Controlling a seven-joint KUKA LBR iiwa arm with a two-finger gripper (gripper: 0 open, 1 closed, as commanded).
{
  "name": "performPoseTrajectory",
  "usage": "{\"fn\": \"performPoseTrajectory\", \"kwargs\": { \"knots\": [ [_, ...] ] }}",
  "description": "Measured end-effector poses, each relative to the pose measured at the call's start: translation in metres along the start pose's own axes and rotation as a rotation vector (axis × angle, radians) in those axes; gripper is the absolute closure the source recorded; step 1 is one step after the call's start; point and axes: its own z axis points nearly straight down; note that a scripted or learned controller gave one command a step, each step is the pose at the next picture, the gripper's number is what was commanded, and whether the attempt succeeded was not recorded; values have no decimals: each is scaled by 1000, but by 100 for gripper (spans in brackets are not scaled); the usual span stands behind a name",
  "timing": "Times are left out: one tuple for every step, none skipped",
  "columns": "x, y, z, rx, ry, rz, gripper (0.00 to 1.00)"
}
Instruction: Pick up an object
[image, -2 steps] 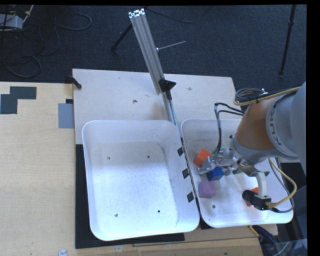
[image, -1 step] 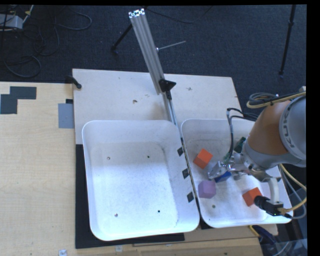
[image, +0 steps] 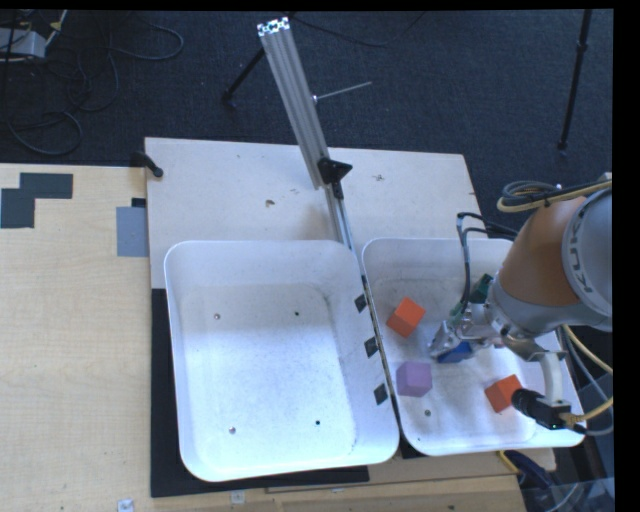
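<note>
Purple block (image: 414, 378) sits near right bin's (image: 440, 435) left wall.

A single fixed camera looks down from above at a slant, set well back so both bins fit: the left bin (image: 262, 360) near the middle, the right bin (image: 455, 400) toward the right. The worktop (image: 70, 330) spreads left, dark floor (image: 420, 70) runs along the top, and the arm (image: 555, 265) enters from the right.

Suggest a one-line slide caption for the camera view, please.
KUKA arm's gripper low in the right bin over a blue object, among two orange blocks and a purple block.
</note>
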Motion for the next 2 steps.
{"fn": "performPoseTrajectory", "kwargs": {
  "knots": [
    [7, -55, 7, -13, -6, -3, 100],
    [96, -17, -92, -6, 2, -12, 100]
  ]
}}
